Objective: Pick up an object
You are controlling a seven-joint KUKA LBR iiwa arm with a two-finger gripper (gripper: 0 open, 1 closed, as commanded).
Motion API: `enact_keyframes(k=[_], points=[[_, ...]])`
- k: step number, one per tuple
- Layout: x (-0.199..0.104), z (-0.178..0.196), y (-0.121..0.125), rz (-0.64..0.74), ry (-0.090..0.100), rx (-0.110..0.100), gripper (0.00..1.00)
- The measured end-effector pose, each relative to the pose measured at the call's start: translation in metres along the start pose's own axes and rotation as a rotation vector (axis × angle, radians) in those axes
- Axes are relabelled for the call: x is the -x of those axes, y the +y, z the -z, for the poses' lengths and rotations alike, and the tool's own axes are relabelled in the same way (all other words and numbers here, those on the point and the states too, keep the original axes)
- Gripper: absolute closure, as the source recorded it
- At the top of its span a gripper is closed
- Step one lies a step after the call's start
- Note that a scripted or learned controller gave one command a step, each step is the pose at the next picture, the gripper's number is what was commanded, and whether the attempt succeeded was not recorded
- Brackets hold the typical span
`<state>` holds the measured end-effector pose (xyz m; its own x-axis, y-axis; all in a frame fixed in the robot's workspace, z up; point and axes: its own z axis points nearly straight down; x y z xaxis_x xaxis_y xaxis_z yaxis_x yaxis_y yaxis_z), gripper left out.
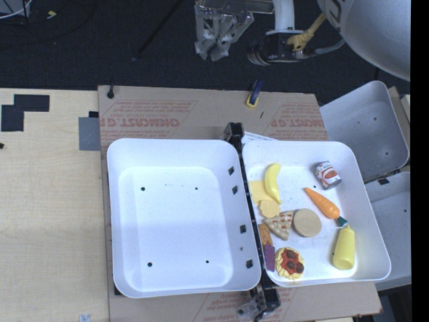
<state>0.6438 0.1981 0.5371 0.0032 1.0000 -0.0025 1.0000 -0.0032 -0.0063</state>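
Note:
The right bin (365,200) holds several toy foods: a yellow banana (273,182), a small red and white can (328,174), an orange carrot (322,203), a yellow bottle (343,247), a tan round disc (308,223), a waffle-like wedge (280,225), a small round pizza (289,262), a purple piece (269,255) and pale yellow cheese pieces (259,193). My gripper (216,45) hangs high at the top of the view, beyond the bench's far edge, far from both bins. Nothing hangs from it.
The left bin (117,180) sits beside the right one on a cardboard sheet (174,116). A black hinge strip (242,200) runs between the bins. A blue and yellow clip (253,94) lies on the cardboard's far edge. A grey metal panel (375,123) stands at the right.

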Motion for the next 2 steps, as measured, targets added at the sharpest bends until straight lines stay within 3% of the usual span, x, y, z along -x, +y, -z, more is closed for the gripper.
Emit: enact_keyframes(k=[2], points=[[0.100,0.000,0.000,-0.001,0.001,0.000,1.00]])
